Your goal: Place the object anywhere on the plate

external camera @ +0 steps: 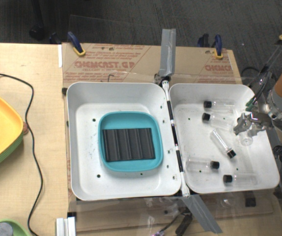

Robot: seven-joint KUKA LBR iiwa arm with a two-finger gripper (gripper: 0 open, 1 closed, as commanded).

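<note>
A: What sits in the left bin [77,132]?

B: A teal plate [130,142] with a dark ribbed centre, lying flat in the middle.

A: And the right bin [259,178]?

B: Several clear tubes with black caps, scattered apart. One tube [222,144] lies at a slant near the middle; another [203,165] lies lower down.

A: Where is the arm?

B: Its gripper [246,124] hangs over the right bin's right side, just beside the slanted tube.

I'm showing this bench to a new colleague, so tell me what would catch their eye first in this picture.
Most striking is the teal plate with its dark ribbed insert, centred in the left bin. Next come the clear vials with black caps, scattered loose across the right bin. The gripper sits over that bin's right side.
</note>
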